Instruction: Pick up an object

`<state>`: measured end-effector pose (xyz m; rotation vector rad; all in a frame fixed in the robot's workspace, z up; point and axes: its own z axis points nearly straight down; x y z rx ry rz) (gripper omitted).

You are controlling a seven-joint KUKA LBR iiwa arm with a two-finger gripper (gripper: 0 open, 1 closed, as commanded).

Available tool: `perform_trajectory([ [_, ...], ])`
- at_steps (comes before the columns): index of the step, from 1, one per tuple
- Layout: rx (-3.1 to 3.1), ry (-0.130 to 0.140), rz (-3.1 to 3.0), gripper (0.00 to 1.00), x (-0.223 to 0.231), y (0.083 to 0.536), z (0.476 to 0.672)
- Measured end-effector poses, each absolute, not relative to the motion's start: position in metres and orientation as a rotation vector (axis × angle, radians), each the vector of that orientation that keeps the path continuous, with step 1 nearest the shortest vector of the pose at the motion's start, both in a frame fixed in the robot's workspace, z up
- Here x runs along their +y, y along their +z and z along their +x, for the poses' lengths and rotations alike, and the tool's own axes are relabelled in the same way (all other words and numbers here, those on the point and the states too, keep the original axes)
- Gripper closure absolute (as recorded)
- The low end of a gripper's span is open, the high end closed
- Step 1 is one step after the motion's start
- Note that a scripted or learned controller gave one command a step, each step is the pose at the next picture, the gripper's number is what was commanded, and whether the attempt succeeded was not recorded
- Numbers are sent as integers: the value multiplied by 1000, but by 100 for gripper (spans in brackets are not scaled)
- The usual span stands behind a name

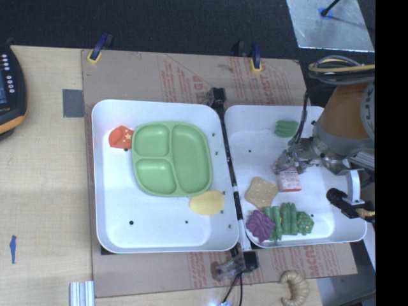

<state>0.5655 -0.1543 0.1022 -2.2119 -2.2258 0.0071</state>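
Writing: faint red print on the cardboard sheet, unreadable.
Small packet: right bin, just below the gripper (white, red-marked); long axis unclear.
Grip: cannot tell.

One fixed camera looks down at a slant on the bench, both bins mid-frame, the arm entering at right.

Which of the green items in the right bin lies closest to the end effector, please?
The small pale green piece near the right bin's far wall, just above the end effector. The darker green bundle lies farther off, by the purple piece.
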Motion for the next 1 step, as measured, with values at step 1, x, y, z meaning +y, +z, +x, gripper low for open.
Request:
perform_trajectory([
  [1, -2243, -18, -2208, 100, -51, 198, 640],
])
